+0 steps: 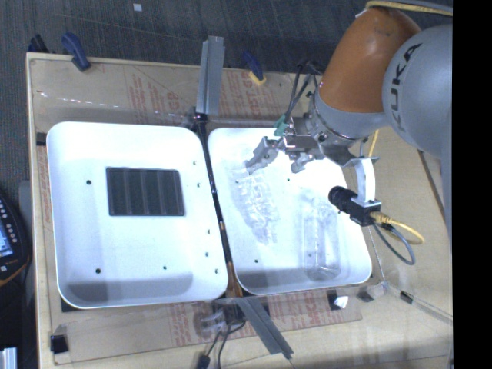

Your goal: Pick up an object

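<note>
Clear plastic object (pixel 257 206) below tool (pixel 282 154); fingers (pixel 261 154) spread, holding nothing.

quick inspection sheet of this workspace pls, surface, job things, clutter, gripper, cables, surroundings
surface: wooden bench bearing two shallow white bins; the left bin has a dark ribbed panel on its floor.
job's things: in the right bin, a clear crinkled plastic item and a clear bottle-like item lying down; both too transparent to identify.
clutter: nothing seen.
grippers: gripper low over the right bin's top edge; open or shut cannot be judged.
cables: yellow cable looping by the right bin's right rim; dark wires at the wrist.
surroundings: blue clamps on the bench's far edge; dark floor beyond.
</note>
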`<state>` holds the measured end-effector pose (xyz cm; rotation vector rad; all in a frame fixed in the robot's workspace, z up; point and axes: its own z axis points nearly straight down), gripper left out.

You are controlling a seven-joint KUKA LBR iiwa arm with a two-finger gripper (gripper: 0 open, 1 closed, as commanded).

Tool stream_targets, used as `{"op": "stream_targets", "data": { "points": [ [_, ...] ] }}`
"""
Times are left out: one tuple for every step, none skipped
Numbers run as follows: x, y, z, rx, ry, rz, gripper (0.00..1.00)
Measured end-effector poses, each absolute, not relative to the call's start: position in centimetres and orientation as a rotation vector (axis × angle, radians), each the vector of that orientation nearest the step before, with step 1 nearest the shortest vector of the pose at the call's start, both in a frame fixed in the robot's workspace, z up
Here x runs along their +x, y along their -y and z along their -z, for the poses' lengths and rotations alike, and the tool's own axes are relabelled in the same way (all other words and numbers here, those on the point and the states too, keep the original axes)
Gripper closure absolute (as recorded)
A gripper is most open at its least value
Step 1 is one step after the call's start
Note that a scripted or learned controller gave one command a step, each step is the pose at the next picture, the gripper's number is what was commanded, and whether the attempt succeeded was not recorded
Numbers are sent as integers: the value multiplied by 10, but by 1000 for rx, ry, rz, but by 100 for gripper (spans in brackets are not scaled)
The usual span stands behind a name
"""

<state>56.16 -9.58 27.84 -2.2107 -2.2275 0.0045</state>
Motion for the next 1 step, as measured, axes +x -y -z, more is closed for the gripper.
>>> {"op": "stream_targets", "data": {
  "points": [
    [547, 85, -256, -2419, 2000, -5, 0]
  ]
}}
